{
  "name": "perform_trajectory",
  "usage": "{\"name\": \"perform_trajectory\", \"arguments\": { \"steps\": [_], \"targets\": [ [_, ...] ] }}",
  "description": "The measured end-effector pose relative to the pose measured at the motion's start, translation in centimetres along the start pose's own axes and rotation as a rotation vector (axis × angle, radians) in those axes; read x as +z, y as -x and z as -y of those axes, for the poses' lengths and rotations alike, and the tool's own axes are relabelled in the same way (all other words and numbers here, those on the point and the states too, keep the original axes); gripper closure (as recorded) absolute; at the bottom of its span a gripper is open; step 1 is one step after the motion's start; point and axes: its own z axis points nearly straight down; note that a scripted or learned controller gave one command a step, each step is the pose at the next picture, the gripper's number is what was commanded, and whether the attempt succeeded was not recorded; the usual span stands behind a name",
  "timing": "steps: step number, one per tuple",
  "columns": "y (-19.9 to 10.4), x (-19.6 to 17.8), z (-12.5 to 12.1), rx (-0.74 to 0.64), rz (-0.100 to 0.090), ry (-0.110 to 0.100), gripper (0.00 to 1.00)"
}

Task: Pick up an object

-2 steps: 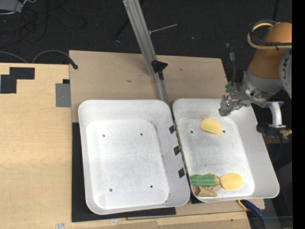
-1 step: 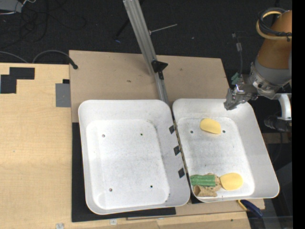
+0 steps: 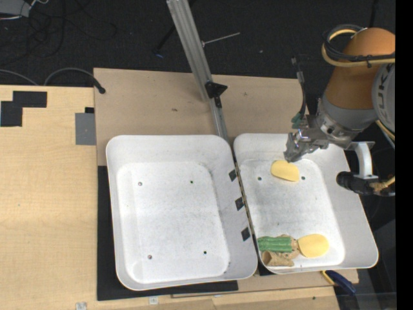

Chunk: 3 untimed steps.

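The grey two-finger gripper [image 3: 294, 152] of the orange-banded arm [image 3: 361, 70] hangs at the far end of the right-hand shallow white bin [image 3: 348, 205], its tips just above a pale yellow rounded lump [image 3: 285, 171]. This looks like the reach before a grasp; the next move calls for a short drop and a close. Whether the fingers stand apart cannot be told; the tips blur together. Well nearer the camera lie a green ridged object [image 3: 275, 243], a tan piece [image 3: 280, 258] and a yellow disc [image 3: 313, 245].
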Motion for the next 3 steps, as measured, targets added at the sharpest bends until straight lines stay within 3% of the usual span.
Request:
{"name": "perform_trajectory", "arguments": {
  "steps": [1, 3],
  "targets": [
    [-5.1, 1.0, 2.5, 0.000, 0.000, -0.001, 1.00],
    [-15.6, -0.8, 6.4, -0.001, 0.000, 0.000, 1.00]
  ]
}}
